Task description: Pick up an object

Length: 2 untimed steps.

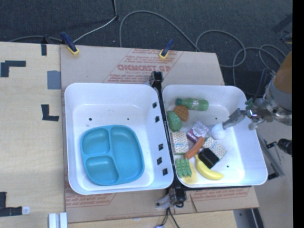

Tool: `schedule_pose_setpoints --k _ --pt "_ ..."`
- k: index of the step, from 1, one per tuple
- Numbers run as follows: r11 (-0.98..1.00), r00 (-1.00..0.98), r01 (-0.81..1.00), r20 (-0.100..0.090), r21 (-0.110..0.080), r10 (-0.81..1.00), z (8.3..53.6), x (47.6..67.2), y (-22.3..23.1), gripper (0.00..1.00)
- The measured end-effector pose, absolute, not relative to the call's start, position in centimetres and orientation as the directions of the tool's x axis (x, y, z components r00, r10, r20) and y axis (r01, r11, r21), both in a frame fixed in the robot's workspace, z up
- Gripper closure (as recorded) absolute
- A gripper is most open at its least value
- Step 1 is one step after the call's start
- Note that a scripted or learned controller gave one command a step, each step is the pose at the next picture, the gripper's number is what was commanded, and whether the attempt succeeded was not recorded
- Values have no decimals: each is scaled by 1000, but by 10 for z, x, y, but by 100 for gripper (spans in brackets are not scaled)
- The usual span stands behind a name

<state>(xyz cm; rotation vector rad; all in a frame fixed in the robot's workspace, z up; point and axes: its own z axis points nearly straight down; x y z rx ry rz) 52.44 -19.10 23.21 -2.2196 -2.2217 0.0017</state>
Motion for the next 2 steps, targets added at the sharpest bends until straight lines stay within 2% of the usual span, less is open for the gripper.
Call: schedule_pose_setpoints --k 1,2 --pt "2 -2 1000 1 -3 1000 157 512 -111 0" --pt "1 -1 1000 0 10 1000 90 550 -104 0"
